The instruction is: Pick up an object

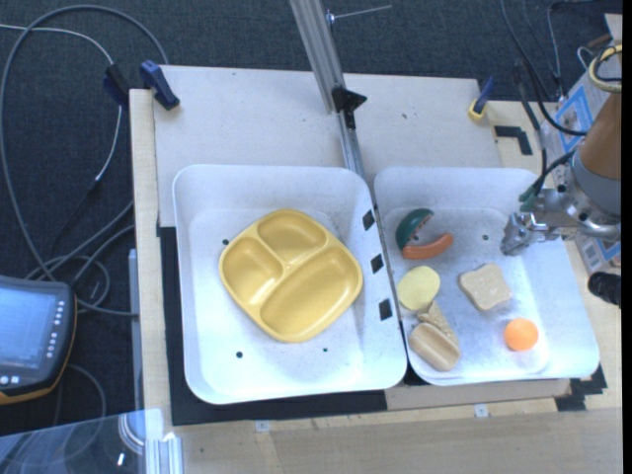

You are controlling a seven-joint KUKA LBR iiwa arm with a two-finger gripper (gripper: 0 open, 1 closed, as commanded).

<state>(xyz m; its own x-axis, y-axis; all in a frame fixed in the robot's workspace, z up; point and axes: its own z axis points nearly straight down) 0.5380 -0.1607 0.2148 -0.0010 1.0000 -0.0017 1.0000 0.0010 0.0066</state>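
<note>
Objects for picking, all toy food, lie in the right-hand shallow white plastic bin (583,309); none is between the gripper's fingers.

Bench, pale wooden top (257,117): carries both bins side by side, with a slanted grey metal rail (314,28) rising from its far edge.

Left-hand shallow white plastic bin (197,265): holds one yellow plastic divided plate with three compartments (289,275), lying flat near the middle.

Arm, grey (607,156): reaches in from the right, over the right bin's far right corner.

Metal two-finger gripper (515,240): sits low over the right bin's far right part, well apart from the food items. Whether its jaws are wide or narrow cannot be told from here.

Contents of the right bin, larger to smaller:
- Tan bread-roll-shaped toy (434,345), near the front left, just beside the potato slice.
- Beige square slice of toy bread (485,287), centre of the bin.
- Pale yellow round potato-like slice (419,287), at the left wall.
- Orange-red sausage-shaped toy (428,247), far left, touching the green piece.
- Dark green curved toy vegetable piece (414,222), just behind the sausage.
- Small orange ball-shaped fruit (521,335), near the front right, apart from the rest.
</note>
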